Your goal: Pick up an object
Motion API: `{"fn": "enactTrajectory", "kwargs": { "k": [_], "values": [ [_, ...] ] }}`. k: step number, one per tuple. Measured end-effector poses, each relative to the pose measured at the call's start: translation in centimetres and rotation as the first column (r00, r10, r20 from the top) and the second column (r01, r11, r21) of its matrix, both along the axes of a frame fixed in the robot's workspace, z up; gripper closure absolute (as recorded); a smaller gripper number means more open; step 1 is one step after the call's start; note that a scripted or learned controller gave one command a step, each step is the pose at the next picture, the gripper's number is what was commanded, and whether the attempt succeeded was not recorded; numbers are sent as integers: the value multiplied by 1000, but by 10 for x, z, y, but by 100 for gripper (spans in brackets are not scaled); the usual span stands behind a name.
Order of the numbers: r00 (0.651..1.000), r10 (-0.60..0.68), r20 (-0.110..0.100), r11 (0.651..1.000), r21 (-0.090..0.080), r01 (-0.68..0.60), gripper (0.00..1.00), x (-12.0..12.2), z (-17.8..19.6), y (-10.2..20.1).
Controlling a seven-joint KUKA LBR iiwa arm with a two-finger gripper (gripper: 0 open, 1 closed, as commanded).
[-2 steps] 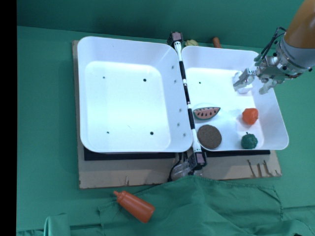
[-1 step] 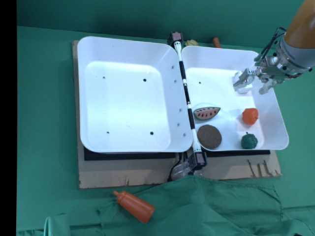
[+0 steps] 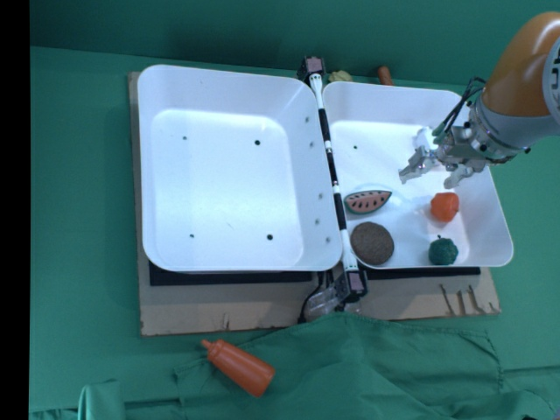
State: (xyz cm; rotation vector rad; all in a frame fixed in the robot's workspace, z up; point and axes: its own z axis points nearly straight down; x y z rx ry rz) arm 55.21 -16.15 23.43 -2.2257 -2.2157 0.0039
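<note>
The right bin (image 3: 385, 134) holds a watermelon slice (image 3: 367, 201), a round brown cookie (image 3: 372, 242), an orange-red fruit (image 3: 444, 206) and a dark green round object (image 3: 443, 251). My gripper (image 3: 435, 170) hovers over the right part of this bin, above and just left of the orange-red fruit. Its fingers (image 3: 414, 168) are spread apart and nothing sits between them. The grey arm with its orange band (image 3: 523, 59) reaches in from the right.
The left bin (image 3: 223, 169) lies beside the right one, split by a black-and-white divider bar (image 3: 328, 151). An orange bottle (image 3: 238, 367) lies on the green cloth at the front. Small items (image 3: 383, 74) sit behind the right bin.
</note>
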Motion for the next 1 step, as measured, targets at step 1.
{"fn": "enactTrajectory", "kwargs": {
  "k": [1],
  "values": [
    [1000, 0, 6, 1000, -2, 0, 0, 1, -49, -2]
  ]
}}
